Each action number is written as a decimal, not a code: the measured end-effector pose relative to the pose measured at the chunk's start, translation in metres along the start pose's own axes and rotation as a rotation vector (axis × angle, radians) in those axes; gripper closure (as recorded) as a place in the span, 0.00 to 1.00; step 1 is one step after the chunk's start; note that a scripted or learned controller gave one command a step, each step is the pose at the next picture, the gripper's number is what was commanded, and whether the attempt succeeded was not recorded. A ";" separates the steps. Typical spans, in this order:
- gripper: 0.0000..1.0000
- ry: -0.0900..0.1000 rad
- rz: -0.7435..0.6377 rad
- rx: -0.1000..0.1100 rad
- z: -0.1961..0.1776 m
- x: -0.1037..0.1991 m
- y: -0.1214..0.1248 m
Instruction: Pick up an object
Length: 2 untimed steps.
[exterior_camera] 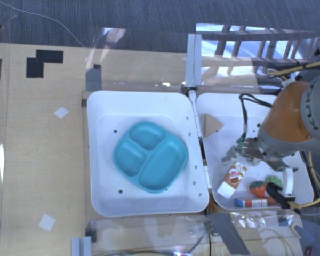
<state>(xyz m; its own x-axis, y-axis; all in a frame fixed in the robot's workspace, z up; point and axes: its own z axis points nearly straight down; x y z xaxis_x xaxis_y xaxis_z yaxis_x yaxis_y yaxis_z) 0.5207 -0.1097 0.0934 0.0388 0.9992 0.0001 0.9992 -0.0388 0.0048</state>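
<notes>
**Crowded right bin, roomy left**

The left bin (98, 159) holds a blue divided plate (151, 156) mid-floor — bare margins all round. In the right bin (216, 108), the gripper (240, 149) hovers over a small carton (232, 178); toys hug the near edge.

You get bright, even overhead light. Soft shadows inside white bins (96, 143). Glare streaks on clear panels (104, 39) at top and along bottom edge (reflections smear detail there). Blown highlights by metal frame (245, 44) top right. Overall slightly soft, small objects lack crisp edges.
</notes>
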 end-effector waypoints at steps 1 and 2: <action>0.00 0.000 0.293 0.003 -0.036 0.000 -0.031; 0.00 0.001 0.020 0.003 -0.007 0.011 -0.034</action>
<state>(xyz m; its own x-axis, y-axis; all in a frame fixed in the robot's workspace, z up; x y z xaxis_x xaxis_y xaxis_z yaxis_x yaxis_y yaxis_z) 0.4876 -0.0976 0.1001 0.0590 0.9983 0.0010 0.9983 -0.0590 0.0018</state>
